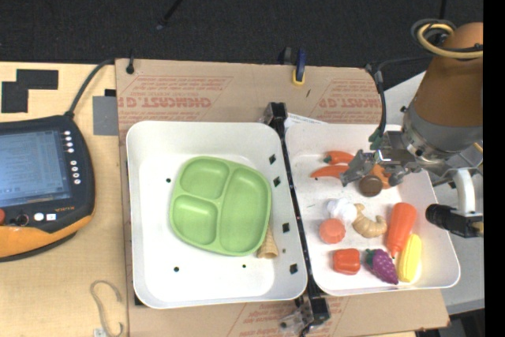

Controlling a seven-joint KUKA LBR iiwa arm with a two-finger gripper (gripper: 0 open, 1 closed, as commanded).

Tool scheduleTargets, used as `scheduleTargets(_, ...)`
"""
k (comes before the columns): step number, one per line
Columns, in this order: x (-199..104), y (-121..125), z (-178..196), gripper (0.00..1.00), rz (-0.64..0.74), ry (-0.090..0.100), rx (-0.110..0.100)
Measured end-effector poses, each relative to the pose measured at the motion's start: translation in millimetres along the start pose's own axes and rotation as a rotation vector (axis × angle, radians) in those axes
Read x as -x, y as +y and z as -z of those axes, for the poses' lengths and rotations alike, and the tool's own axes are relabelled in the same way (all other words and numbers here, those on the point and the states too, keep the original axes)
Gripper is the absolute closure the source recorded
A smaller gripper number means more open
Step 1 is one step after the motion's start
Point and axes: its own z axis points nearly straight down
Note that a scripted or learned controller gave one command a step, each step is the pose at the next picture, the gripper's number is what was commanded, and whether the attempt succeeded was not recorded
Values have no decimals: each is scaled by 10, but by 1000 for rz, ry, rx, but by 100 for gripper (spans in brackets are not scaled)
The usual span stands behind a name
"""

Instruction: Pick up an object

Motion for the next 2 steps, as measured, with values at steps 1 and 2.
scheduleTargets(1, 2, 20, 71, 0, 2, -1, 12)
scheduleTargets(2, 18, 9, -371, 0, 1, -1, 8)
